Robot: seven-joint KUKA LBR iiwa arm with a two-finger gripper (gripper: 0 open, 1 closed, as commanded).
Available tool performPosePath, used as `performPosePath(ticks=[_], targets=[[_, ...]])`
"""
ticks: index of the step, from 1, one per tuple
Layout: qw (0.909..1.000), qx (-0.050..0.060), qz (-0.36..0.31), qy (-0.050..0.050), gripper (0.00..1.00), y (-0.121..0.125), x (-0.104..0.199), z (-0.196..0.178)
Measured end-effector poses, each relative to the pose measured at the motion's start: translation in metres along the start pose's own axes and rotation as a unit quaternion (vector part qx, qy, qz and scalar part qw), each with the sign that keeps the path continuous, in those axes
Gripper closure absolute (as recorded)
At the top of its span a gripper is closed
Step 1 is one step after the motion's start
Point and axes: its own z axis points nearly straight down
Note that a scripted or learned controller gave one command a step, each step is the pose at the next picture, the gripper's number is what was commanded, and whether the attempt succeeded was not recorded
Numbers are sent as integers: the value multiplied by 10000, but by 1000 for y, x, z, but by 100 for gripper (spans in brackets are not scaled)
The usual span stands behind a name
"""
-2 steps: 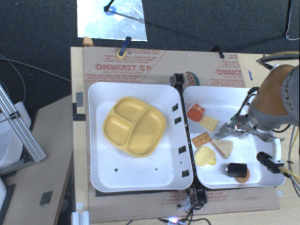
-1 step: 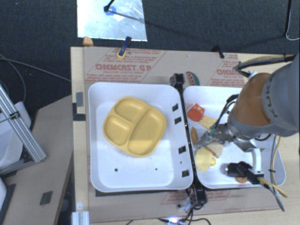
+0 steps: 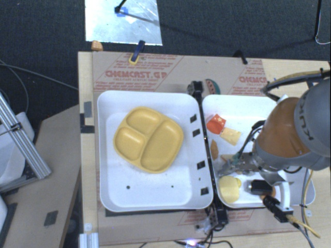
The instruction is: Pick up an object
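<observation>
Camera view — a yellow divided plate (image 3: 149, 139) is set in the left bin (image 3: 111, 190), apart from the small items, presumably as a drop-off dish. In the right bin (image 3: 243, 101), a red piece (image 3: 216, 123), a pale wedge (image 3: 230, 136) and a yellow round piece (image 3: 229, 188) are kept within the arm's reach. The pincer (image 3: 231, 164) is lowered among them; whether it is spread or pinching cannot be told.
</observation>
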Motion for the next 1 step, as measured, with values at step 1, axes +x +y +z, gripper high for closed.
performPosePath(ticks=[1], targets=[[10000, -27, -8, -8, 100, 3, -1, -11]])
